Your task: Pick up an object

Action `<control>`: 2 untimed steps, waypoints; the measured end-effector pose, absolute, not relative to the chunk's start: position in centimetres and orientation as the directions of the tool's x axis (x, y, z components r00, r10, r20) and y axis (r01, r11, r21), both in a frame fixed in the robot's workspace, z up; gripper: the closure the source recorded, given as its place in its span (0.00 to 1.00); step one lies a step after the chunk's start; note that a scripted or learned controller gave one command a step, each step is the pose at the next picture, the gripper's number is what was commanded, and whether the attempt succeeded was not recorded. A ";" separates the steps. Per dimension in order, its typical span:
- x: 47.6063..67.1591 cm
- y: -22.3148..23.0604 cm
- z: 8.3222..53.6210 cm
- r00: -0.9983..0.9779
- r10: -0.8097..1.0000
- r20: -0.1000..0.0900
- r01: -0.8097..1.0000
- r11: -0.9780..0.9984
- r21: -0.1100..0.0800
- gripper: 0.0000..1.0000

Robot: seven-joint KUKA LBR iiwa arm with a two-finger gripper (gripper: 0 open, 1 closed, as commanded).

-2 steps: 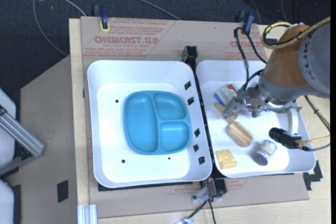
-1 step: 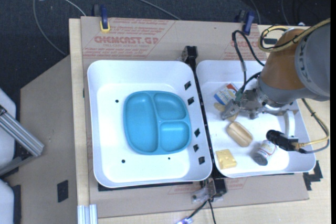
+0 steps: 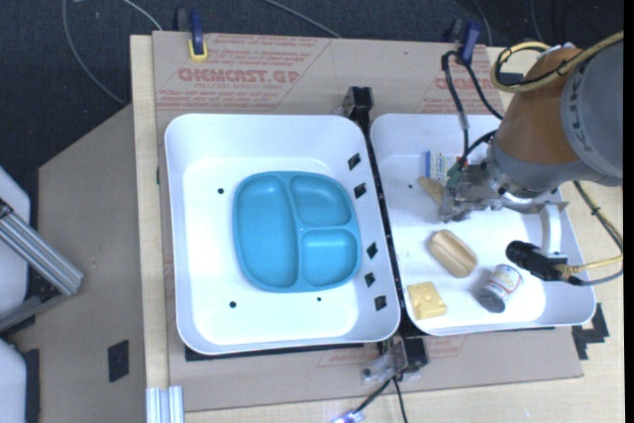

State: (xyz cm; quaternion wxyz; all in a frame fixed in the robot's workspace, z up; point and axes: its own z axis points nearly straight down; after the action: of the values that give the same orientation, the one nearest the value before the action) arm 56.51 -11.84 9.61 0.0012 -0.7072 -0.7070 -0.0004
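Overhead and at a slant, a pale bench [image 3: 258, 64] bears two shallow white bins side by side. At nine o'clock in the view, the left white bin [image 3: 188, 213] holds a turquoise plastic plate with three compartments [image 3: 295, 231], lying flat near the bin's middle.

At three o'clock, the right white bin [image 3: 406, 139] holds the small loose things. A grey robot arm with an orange band [image 3: 594, 114] reaches in from three o'clock. Its two-finger gripper [image 3: 458, 198] hangs low near the middle of this bin. From this angle you cannot tell whether the gripper is open, closed, or gripping anything.

At about six o'clock from the gripper, near it but apart, lies a tan oblong piece shaped like a bread roll [image 3: 452, 253]. Farther toward seven o'clock, close to the bin's front wall, lies a small yellow block like a wedge of cheese [image 3: 426, 299]. At five o'clock from the gripper sits a small grey can with a red and white end [image 3: 498, 285], tilted. At eleven o'clock, just beside the gripper, is a small blue and white item [image 3: 436, 161], too small to identify.
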 end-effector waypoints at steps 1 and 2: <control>55.9 -12.2 14.4 0.001 1.000 -0.001 1.000 -0.001 0.004 1.00; 55.6 -11.3 19.5 -0.002 1.000 0.000 1.000 0.002 0.006 1.00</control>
State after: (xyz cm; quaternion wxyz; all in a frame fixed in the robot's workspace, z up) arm 55.60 -11.27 19.47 -0.0021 -0.7065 -0.7077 -0.0018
